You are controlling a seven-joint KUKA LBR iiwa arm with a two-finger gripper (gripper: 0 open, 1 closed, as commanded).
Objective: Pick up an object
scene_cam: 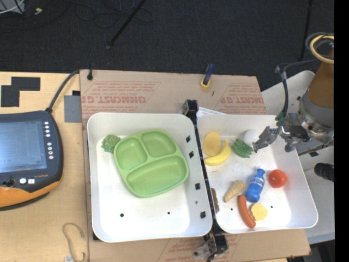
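Observation:
The right bin [305, 212] holds several toy foods: a banana [218, 158] with a yellow round piece [212, 142] on it, a green broccoli [242, 148], a white ball [250, 136], a blue bottle [254, 185], a red tomato [277, 178], a cone [234, 190], a sausage [246, 211] and a small yellow piece [259, 212]. My gripper [278, 141] hovers over the bin's upper right part, open, with nothing between its fingers. One finger [265, 138] points toward the white ball and the broccoli.
The left bin [103, 201] holds a green divided plate [151, 162] and a second broccoli [110, 142]. A tablet [24, 146] lies at the far left. A blue-and-yellow clamp [206, 76] sits on the cardboard behind the bins.

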